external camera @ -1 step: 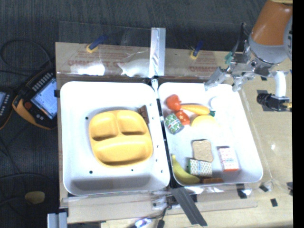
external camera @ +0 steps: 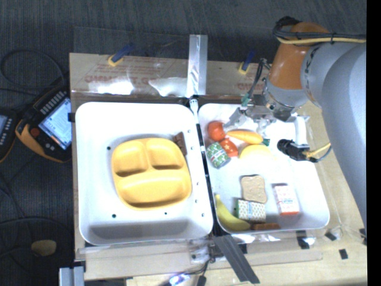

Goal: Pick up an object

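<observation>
Two bins on surface. Right bin (external camera: 309,219) crowded with toy food; jaws of gripper (external camera: 257,113) spread, empty, poised over far corner just above yellow banana (external camera: 244,136) and tomato (external camera: 215,130), likely targets. Left bin (external camera: 89,177) carries yellow tray (external camera: 152,171).

The light is bright and comes from above. The two white bins (external camera: 89,177) shine so much that their walls look washed out. The clear plastic (external camera: 128,79) at the back has white glare spots. The yellow tray (external camera: 152,171) has a soft shine on it. Shadows are small and soft. The dark floor (external camera: 36,16) looks dim and grainy. The whole picture is a little fuzzy, so small things look blurry.
</observation>
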`<state>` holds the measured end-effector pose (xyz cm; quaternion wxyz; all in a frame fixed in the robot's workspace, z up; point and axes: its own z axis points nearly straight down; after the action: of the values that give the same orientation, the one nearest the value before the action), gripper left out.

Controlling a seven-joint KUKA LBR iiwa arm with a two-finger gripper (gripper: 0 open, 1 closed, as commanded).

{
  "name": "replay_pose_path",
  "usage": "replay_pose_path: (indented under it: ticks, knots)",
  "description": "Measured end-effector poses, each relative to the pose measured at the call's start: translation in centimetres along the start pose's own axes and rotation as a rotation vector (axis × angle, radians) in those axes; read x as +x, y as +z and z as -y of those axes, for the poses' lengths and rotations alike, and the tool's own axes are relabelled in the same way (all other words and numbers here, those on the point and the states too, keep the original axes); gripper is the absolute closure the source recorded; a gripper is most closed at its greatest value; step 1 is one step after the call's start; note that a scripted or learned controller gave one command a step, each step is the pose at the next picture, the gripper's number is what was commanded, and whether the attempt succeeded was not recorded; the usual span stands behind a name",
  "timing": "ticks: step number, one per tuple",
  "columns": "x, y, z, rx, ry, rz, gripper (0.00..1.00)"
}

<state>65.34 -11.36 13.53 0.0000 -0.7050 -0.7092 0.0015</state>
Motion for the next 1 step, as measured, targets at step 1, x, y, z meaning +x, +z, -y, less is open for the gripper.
replay_pose_path:
  ticks: [1]
  knots:
    - [-1.37,2.38,1.28,-0.03,-0.026,0.004,0.0]
